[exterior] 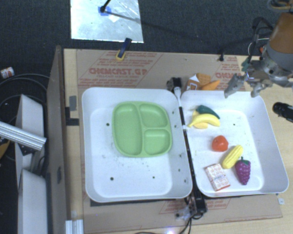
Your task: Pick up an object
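Cardboard covers the table (136,69) under your two white bins. Your gripper (244,86) hangs with fingers spread and nothing between them, just above the right bin's (276,145) far rim. Inside, the banana (203,123), tomato (219,143), corn (233,156), grapes (242,171) and small box (217,176) cluster centrally, leaving open floor toward the far right wall. A green tray (140,129) fills the left bin (95,145).

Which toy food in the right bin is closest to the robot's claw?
The yellow plastic banana, beside a dark green vegetable; the gripper hangs above that bin's far edge.
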You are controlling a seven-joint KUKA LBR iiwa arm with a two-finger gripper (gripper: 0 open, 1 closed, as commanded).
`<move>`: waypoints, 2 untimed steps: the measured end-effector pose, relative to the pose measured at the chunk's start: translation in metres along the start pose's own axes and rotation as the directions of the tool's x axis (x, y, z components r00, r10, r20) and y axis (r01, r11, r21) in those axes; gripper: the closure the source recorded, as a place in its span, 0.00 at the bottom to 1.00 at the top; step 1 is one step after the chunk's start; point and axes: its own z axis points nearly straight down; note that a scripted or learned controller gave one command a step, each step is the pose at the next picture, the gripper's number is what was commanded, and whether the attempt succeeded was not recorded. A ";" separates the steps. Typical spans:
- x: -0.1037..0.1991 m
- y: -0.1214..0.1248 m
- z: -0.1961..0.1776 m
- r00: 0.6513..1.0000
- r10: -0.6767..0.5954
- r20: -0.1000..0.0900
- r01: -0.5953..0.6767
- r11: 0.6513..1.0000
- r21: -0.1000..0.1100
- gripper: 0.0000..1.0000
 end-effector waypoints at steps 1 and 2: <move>-0.021 -0.019 0.114 1.000 0.004 -0.001 -0.004 1.000 0.008 0.00; 0.007 -0.031 0.192 1.000 -0.001 -0.002 0.001 1.000 0.004 0.00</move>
